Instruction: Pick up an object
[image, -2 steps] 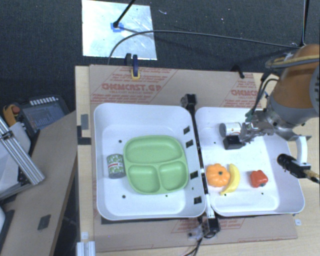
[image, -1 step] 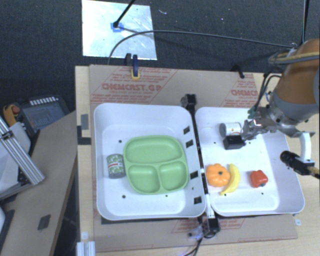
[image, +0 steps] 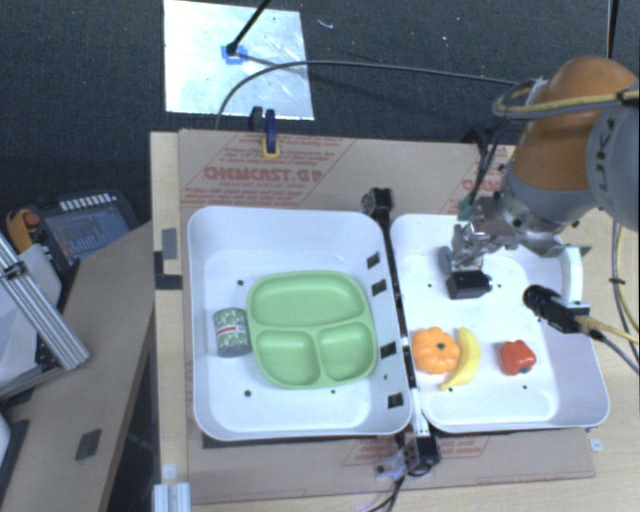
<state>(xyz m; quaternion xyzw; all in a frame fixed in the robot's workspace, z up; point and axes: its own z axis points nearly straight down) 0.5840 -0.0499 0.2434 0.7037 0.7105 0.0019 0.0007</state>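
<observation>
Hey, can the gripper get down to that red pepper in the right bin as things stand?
Probably yes: the red pepper lies apart from the banana, nothing on top, and the gripper hangs in the same bin.

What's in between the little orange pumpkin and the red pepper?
In the camera view, a yellow banana lies between the orange pumpkin and the red pepper, touching the pumpkin; bare bin floor separates it from the pepper.
</observation>
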